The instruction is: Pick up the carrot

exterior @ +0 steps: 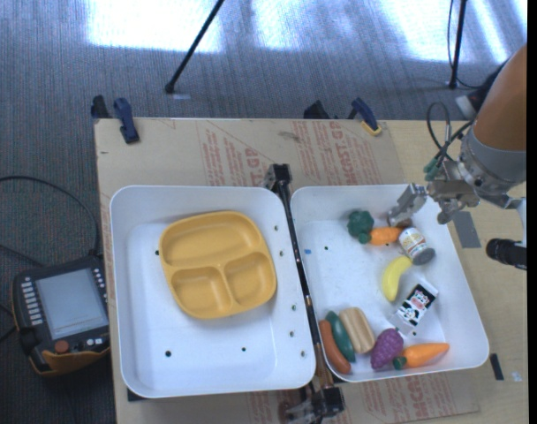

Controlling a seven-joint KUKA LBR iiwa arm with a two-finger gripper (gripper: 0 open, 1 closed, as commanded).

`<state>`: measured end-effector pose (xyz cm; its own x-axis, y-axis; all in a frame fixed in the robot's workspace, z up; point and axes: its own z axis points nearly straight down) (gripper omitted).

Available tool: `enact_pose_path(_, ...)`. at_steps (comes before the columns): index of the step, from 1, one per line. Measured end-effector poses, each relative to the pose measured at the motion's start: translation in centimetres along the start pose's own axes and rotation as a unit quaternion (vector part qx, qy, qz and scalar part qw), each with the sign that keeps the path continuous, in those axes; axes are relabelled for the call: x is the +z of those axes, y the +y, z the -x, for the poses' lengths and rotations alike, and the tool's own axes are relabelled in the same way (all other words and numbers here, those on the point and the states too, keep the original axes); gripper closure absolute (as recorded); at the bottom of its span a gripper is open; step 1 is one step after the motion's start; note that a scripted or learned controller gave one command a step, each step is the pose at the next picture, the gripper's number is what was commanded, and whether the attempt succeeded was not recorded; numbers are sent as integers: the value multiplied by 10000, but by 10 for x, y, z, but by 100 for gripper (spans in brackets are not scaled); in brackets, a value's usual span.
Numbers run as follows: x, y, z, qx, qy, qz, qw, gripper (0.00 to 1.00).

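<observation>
Your pincer (425,200) hangs open. The carrot (425,354) looks light, hard and smooth; grab its fat middle.

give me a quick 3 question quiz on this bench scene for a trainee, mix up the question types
1. True or false: the yellow plate lies in the same bin as the carrot.
2. Multiple choice: what lies right beside the carrot, on the side toward the plate? A) purple grapes B) banana C) small can
3. Short answer: over which part of the right bin is the hand?

Key
1. False: the plate is in the left bin.
2. A: the purple grapes. The banana and small can lie farther up the bin.
3. Its far right corner, away from the carrot at the near edge.
</observation>
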<state>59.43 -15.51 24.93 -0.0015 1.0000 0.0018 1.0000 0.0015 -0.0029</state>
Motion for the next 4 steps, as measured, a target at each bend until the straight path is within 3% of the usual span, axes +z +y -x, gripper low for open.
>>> enact_pose_path(1,152,35,16,300,3,-3,9995,0)
enact_pose_path(2,141,36,16,298,11,7,9996,100)
enact_pose_path(3,165,-38,13,707,27,-43,9975,100)
enact_pose_path(4,164,-56,-56,2549,19,-39,9670,100)
